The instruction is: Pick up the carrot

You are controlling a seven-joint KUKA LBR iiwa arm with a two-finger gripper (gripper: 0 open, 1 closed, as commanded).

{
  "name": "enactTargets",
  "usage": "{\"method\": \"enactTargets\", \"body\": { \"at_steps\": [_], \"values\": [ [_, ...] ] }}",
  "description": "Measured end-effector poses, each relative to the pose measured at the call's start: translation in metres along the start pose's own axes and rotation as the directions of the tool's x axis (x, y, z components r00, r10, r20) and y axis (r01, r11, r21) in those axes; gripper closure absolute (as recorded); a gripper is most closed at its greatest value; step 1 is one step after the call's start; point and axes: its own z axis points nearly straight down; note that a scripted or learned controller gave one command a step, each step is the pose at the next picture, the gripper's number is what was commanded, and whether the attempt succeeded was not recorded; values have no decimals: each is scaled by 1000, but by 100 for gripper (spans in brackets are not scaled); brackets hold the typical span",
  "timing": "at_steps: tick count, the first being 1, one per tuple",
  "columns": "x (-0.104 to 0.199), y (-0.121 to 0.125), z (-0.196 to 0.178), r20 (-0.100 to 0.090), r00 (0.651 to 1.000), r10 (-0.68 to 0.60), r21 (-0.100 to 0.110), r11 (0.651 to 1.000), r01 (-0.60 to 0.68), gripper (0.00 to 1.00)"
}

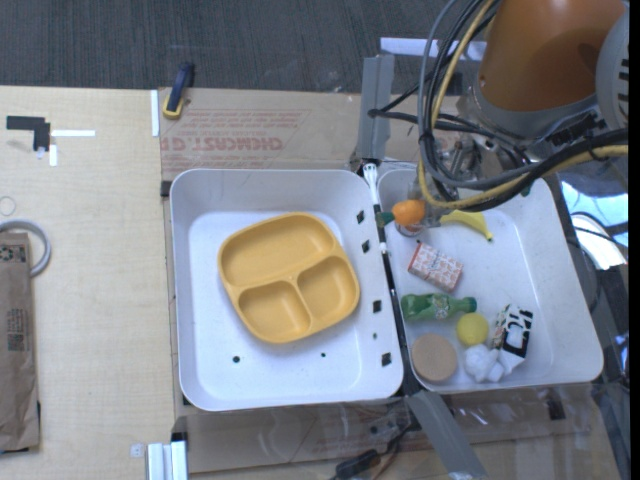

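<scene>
Orange and rounded at its visible end, the carrot (408, 211) is lying at the 10 o'clock corner of the right bin (560, 358), close against the wall shared with the left bin (190, 298). The arm (555, 38) is reaching in from the right and is hanging over the 12 o'clock end of the right bin, with cables looping below its orange band. The gripper (440, 190) is sitting just beside the carrot, toward 2 o'clock from it; whether the claw is open, closed or gripping cannot be told, because cables and wrist hardware are covering it.

A yellow banana (468, 221) is lying at 3 o'clock from the carrot, partly under the cables. A red-patterned packet (435, 267) is resting near the bin's centre. At 6 o'clock from the packet, a green bottle (432, 307) is lying on its side, with a yellow ball (472, 329) just beside it. A tan disc (435, 357) is occupying the 7 o'clock corner.

A yellow divided plate (288, 276) is sitting in the middle of the left bin.
</scene>
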Motion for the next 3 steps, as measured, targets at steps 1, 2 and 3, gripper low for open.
{"method": "enactTargets", "body": {
  "at_steps": [1, 2, 3],
  "values": [
    [0, 0, 0, 0, 1000, 0, 0, 1000, 0, 0],
    [48, -63, 31, 0, 983, -183, 0, 983, 183, 0],
    [35, -137, 45, 2, 976, -216, 2, 976, 216, 0]
  ]
}}
